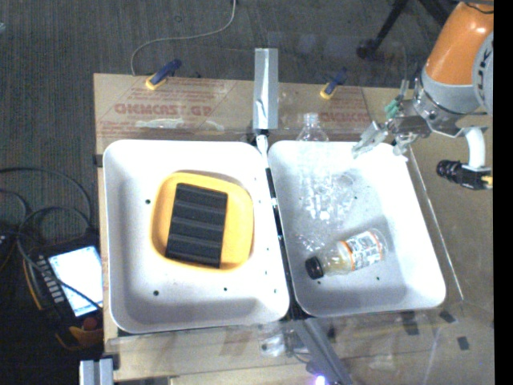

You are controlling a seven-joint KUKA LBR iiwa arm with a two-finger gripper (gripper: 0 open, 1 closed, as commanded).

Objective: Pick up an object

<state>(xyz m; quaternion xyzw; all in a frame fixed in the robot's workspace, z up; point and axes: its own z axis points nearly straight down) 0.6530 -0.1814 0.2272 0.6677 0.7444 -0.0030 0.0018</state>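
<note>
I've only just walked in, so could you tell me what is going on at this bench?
A robot arm reaches in from the right, its gripper over the far right corner of the right bin. A small bottle lies on its side in that bin, apart from the gripper. The left bin holds a yellow dish with a black block on it.

Counter (184, 107): brown board top. Bears two shallow white bins side by side, left bin (128, 239), right bin (421, 239), edges touching.
</note>
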